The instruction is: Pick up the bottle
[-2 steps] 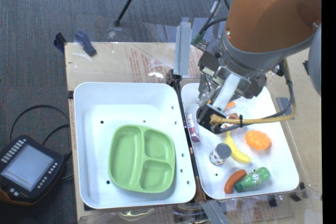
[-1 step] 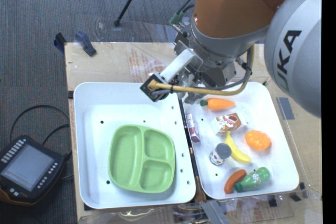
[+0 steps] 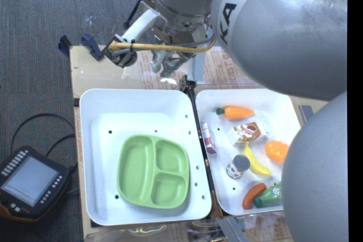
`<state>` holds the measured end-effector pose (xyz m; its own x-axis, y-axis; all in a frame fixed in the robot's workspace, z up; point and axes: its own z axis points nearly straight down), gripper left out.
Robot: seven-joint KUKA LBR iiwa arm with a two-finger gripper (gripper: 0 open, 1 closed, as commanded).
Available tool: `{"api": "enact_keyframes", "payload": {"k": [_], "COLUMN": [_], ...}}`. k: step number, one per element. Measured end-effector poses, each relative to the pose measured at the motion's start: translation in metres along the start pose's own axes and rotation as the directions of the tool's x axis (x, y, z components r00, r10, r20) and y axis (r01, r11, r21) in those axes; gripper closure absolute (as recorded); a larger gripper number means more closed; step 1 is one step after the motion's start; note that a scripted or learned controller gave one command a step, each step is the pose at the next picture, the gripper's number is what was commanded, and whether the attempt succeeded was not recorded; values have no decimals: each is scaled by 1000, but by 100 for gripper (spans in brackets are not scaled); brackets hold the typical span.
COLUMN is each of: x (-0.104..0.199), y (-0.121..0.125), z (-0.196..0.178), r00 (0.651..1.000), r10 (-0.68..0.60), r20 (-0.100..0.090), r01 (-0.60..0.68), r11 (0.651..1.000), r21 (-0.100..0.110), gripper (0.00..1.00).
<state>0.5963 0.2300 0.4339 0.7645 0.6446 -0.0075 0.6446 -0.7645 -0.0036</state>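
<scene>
The bottle (image 3: 270, 194) is small and green and lies on its side in the near right corner of the right bin (image 3: 286, 106), next to an orange-red pepper (image 3: 253, 195). My gripper (image 3: 163, 67) hangs under the orange-banded wrist, beyond the far edge of the left bin (image 3: 91, 122). It is well away from the bottle and high above the bench. Nothing shows in its grasp.
The right bin also holds a carrot (image 3: 233, 112), a snack packet (image 3: 248, 132), a banana (image 3: 256, 162), an orange pepper (image 3: 276, 150), a can (image 3: 238, 166) and a purple packet (image 3: 209, 138). A green divided plate (image 3: 153, 172) lies in the left bin. A teach pendant (image 3: 31, 181) sits on the floor.
</scene>
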Motion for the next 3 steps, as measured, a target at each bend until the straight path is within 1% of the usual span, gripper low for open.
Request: {"api": "enact_keyframes", "payload": {"k": [1, 2, 3], "x": [0, -23, -72], "y": [2, -34, -75], "z": [-8, 165, 41], "r00": [1000, 995, 987], "r10": [7, 99, 159], "r20": [3, -1, -4], "r01": [-7, -99, -159], "r11": [1000, 995, 987], "r21": [2, -1, -3], "gripper": [100, 100, 100]}}
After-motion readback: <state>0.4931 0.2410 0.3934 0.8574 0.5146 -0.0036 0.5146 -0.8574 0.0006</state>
